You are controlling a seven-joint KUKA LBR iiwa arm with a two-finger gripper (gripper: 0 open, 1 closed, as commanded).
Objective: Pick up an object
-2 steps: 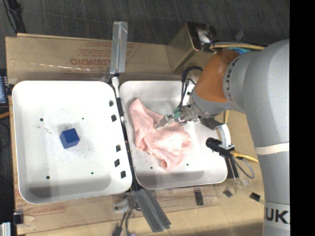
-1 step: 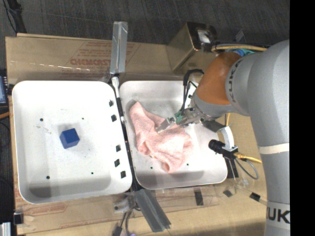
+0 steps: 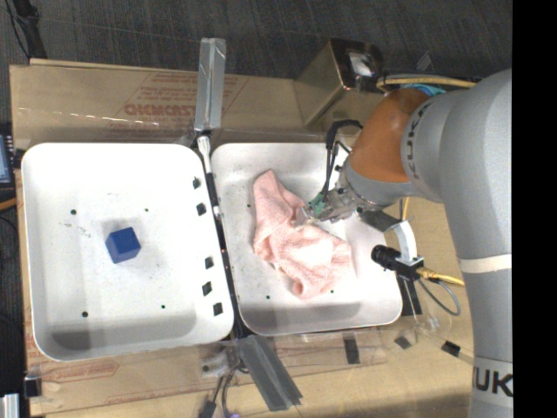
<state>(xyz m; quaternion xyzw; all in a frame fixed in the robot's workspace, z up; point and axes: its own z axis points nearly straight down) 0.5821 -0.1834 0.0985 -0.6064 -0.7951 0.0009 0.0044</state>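
Cloth (image 3: 296, 238) lies flat in the right bin (image 3: 374, 307); gripper (image 3: 318, 211) is down on it, grip state unclear, lift remains.

**Tabletop and bins**

The tabletop (image 3: 78, 90), brown with red print, carried two white bins side by side. A blue cube (image 3: 124, 244) lay in the left bin (image 3: 52, 172); a pink cloth (image 3: 296, 242) lay crumpled in the right bin (image 3: 261, 307).

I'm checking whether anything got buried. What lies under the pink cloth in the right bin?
Around the pink cloth only the right bin floor shows. The cloth is crumpled and opaque, so whatever may lie beneath it is covered. The gripper sits at its upper right edge.
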